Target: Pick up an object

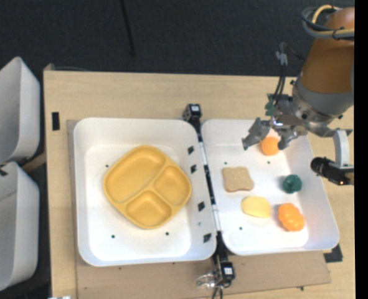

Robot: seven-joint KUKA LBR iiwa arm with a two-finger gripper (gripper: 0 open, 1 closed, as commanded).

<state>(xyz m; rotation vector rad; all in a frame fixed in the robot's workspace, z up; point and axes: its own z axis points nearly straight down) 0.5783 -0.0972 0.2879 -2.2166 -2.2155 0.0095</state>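
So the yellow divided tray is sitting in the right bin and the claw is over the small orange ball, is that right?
Not quite: the yellow divided tray sits in the left bin, as the camera view shows. The claw is indeed over the small orange ball in the right bin.

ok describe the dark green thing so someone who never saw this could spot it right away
Start at the right white bin, the one holding small food pieces rather than the yellow divided plate. Along its right side sits the dark green object, just above the orange piece. It is the smallest, darkest item there; its neighbours are orange, pale yellow or tan.
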